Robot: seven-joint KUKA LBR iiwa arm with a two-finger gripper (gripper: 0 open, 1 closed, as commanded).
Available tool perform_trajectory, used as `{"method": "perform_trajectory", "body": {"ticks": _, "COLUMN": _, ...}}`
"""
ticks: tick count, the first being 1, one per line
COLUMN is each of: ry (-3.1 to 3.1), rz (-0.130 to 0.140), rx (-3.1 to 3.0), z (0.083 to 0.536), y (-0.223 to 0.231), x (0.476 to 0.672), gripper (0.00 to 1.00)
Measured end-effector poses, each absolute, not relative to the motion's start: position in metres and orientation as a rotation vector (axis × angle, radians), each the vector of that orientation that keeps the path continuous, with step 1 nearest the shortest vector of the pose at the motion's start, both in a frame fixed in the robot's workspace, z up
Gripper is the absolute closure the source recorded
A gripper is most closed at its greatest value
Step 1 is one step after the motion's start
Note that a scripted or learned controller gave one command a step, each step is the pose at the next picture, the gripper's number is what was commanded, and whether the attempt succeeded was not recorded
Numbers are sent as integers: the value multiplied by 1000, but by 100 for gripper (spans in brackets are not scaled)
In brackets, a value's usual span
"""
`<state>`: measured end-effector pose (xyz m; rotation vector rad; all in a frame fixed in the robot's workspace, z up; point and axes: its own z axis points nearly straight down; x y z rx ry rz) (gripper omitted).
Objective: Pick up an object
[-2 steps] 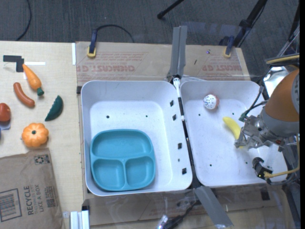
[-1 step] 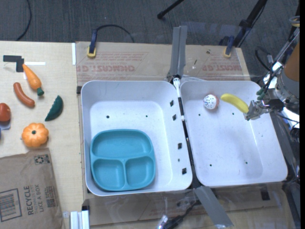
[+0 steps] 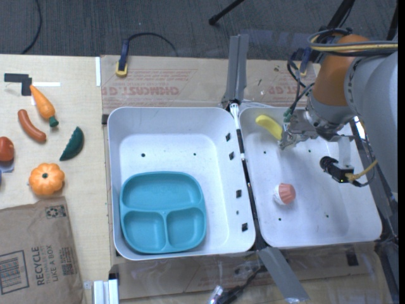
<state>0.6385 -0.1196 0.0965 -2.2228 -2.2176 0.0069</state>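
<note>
While arm reaches into right bin (image 3: pixel 354 230), gripper (image 3: pixel 288 138) sits just beside banana (image 3: pixel 269 126) at back-left corner; finger spread unclear, nothing visibly held. Banana likely light, stiff, smooth plastic; grip across curved middle.

The brown paper bag (image 3: pixel 35 252) reads "RECYCLE" and "LIKE A BOX".
</note>
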Motion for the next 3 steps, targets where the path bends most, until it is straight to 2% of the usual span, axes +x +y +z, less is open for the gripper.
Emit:
{"method": "perform_trajectory", "body": {"ticks": 1, "ry": -2336, "rz": 6, "rx": -2095, "z": 145, "y": -136, "x": 526, "gripper": 100}}
{"method": "perform_trajectory", "body": {"ticks": 2, "ry": -2336, "rz": 6, "rx": -2095, "z": 146, "y": -136, "x": 526, "gripper": 0}}
{"method": "perform_trajectory", "body": {"ticks": 3, "ry": -2303, "rz": 6, "rx": -2130, "z": 89, "y": -96, "x": 476, "gripper": 0}}
